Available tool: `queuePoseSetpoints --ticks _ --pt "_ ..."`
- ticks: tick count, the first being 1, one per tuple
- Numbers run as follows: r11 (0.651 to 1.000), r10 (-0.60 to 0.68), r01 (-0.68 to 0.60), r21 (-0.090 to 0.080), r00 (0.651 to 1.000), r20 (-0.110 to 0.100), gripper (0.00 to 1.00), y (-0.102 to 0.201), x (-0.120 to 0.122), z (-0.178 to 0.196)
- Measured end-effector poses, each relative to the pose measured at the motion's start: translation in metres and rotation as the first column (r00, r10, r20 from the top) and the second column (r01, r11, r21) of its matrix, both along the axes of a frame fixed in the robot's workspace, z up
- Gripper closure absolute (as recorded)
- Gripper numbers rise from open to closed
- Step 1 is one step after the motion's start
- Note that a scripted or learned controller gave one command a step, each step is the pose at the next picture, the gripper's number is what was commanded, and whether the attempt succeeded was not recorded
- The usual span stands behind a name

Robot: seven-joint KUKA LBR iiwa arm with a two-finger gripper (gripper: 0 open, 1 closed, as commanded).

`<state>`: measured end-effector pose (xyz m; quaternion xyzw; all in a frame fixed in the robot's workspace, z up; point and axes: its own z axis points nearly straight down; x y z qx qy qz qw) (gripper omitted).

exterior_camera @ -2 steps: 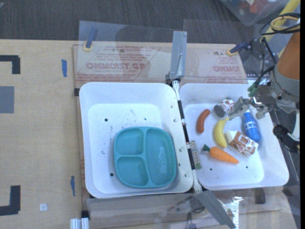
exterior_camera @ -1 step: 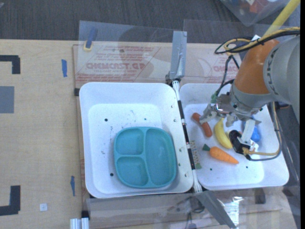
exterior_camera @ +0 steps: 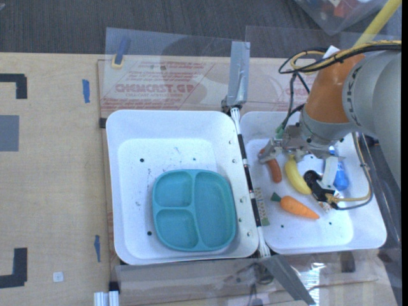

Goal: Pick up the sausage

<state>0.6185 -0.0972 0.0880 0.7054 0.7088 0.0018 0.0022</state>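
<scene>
The sausage (exterior_camera: 274, 170), short and reddish-brown, lies in the left part of the right bin (exterior_camera: 331, 234). My gripper (exterior_camera: 270, 153) hangs right over the sausage's upper end, at the tip of the grey arm with the orange band (exterior_camera: 328, 94). Nothing shows as held between its fingers.
A yellow banana (exterior_camera: 295, 176) lies just right of the sausage, with an orange carrot (exterior_camera: 299, 207) below it. A blue object (exterior_camera: 341, 178) sits at the far right of that bin. The left bin (exterior_camera: 127, 139) holds a teal divided plate (exterior_camera: 193, 210).
</scene>
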Motion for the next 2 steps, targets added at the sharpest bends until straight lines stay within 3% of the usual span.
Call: queuePoseSetpoints --ticks 1,2 --pt "1.0 -0.004 0.004 0.0 1.0 0.006 1.0 -0.001 0.001 0.011" --pt "0.993 -0.118 0.118 0.0 0.993 -0.004 1.0 0.021 -0.02 0.132"
